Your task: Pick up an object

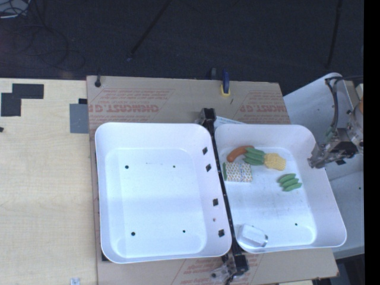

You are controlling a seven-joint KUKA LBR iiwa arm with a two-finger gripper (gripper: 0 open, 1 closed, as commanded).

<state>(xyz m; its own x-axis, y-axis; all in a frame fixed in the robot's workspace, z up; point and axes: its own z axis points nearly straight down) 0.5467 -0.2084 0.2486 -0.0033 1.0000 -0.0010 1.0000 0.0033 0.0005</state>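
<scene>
Objects, right bin: sausage, corn, green pods. Gripper at the rim, state I cannot tell. Approach step; I'd next move inward and descend.

The cardboard sheet beneath the bins bears red print, upside down and blurred, not legible.

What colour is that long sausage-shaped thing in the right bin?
Orange-red. The sausage-shaped toy shows best in the camera view, beside a green piece.
</scene>
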